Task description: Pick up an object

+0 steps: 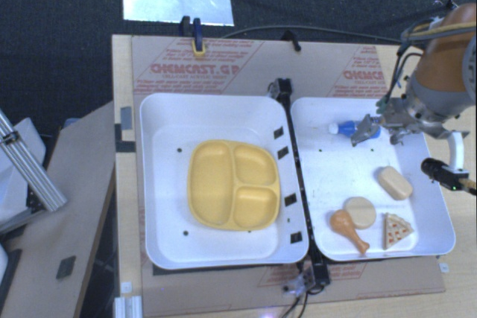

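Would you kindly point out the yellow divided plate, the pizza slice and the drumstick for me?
yellow divided plate (200, 182): camera view, left bin, on its large left compartment.
pizza slice (396, 230): camera view, right bin's near corner, on the topping face.
drumstick (344, 222): camera view, right bin, on the meaty end.

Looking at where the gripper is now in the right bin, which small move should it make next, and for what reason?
Probably a short descent onto the blue object. The gripper hangs at the back of the right bin right beside it, while the bread roll, round cookie, drumstick and pizza slice lie further toward the front. Whether it already touches the blue object is unclear.
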